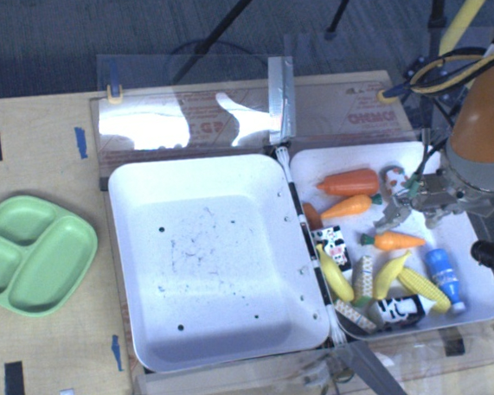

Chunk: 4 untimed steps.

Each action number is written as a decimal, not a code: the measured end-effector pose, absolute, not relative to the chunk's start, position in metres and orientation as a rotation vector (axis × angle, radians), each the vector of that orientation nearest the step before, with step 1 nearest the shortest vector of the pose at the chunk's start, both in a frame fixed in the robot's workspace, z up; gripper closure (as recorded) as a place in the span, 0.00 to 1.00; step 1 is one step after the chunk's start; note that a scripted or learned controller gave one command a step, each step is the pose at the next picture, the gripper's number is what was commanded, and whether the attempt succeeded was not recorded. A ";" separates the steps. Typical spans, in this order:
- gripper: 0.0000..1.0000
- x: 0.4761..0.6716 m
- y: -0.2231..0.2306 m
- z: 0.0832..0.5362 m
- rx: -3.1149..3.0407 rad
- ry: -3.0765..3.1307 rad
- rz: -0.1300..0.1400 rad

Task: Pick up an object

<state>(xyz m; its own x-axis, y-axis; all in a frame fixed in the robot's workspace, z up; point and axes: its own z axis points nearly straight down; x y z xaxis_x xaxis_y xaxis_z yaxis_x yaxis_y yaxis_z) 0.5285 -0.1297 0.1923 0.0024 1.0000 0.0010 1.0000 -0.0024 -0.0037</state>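
2 shallow white plastic bins with rounded corners are seen side by side on a pale wooden bench (39, 112). The left bin (209, 257) has a smooth, faintly scuffed floor with a few small dark holes. The right bin (491, 299) holds a cluster of toy items: 1 long orange carrot (347, 182) near the far wall, 1 shorter carrot (347, 206) just in front of it, and 1 small carrot (398, 240) at mid-bin. 1 glossy yellow banana (333, 274) lies beside the dividing wall, touching 1 black-and-white cow-patterned block (332, 247). 2 knobbly corn cobs (422, 286) are crossed near the front, beside 1 blue bottle (443, 275).

The gripper (402, 205) is positioned low over the right bin, between the shorter carrot and the small carrot, close to both. Whether its claw is spread or closed cannot be told; nothing is visibly held.

1 green moulded plate (31, 254) with 3 compartments is set on the bench, well apart, to the left.
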 end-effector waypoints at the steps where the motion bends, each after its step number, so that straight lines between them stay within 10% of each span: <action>1: 0.00 0.481 -0.171 0.112 -2.052 -2.380 -0.004; 2: 0.00 0.491 -0.197 0.090 -1.822 -2.549 -0.045; 3: 1.00 0.493 -0.205 0.099 -1.845 -2.559 -0.031; 4: 0.00 0.494 -0.194 0.098 -1.816 -2.556 -0.046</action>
<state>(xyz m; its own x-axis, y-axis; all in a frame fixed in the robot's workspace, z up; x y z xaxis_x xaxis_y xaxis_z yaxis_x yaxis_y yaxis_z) 0.4941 -0.1935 0.0977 -0.3290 0.9441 0.0217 0.9443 0.3286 0.0206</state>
